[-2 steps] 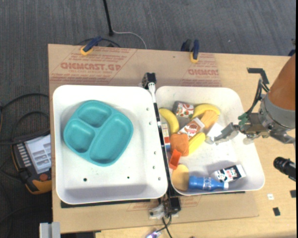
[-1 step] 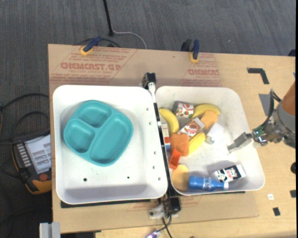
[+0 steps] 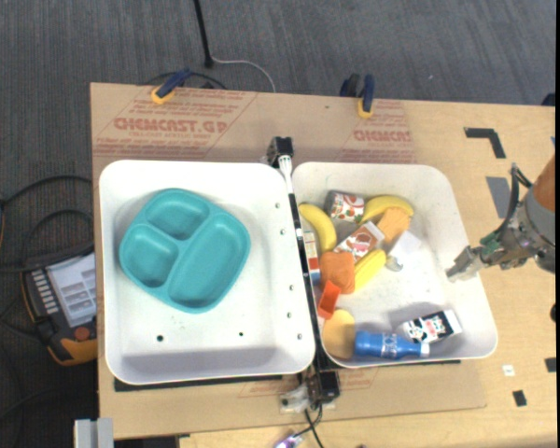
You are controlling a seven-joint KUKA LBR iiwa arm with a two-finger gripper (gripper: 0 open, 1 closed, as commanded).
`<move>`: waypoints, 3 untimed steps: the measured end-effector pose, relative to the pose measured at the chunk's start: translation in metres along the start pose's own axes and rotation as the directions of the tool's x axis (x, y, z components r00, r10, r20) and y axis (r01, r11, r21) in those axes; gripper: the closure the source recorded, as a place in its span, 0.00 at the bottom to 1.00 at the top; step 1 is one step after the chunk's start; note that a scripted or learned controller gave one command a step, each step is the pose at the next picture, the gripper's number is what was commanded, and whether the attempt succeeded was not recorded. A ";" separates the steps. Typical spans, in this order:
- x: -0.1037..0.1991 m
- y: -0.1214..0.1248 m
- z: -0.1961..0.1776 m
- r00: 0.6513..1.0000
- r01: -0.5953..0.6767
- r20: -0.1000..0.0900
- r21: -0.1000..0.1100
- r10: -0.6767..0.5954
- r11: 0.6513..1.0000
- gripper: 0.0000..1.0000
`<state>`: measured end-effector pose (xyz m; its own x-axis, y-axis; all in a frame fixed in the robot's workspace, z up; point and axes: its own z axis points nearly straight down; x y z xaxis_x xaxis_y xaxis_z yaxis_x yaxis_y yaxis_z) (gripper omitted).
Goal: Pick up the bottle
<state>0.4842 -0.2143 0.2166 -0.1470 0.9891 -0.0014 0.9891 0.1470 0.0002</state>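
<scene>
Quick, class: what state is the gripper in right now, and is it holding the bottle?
Gripper: at the right bin's right rim, holding nothing; open or shut cannot be told. The blue bottle lies at the bin's near edge.

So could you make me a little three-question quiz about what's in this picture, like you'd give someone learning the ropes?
1. True or false: the blue bottle lies on its side in the right bin.
2. What sits in the left bin?
A. a red bowl
B. a teal divided plate
C. a stack of cups
3. Fill in: the gripper is at the right bin's ______ rim, apart from the bottle.

Key
1. True. It lies near the front edge, next to a small black-and-white carton.
2. B
3. right
</scene>
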 end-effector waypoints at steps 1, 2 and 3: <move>-0.017 0.054 -0.020 0.843 0.538 0.002 -0.002 -0.538 0.843 1.00; -0.030 0.144 -0.046 0.609 0.793 0.003 -0.002 -0.793 0.609 1.00; -0.013 0.033 0.038 0.500 0.866 -0.002 -0.001 -0.866 0.500 1.00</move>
<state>0.5192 -0.2227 0.1791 -0.9300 0.3675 0.0011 0.3675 0.9300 0.0000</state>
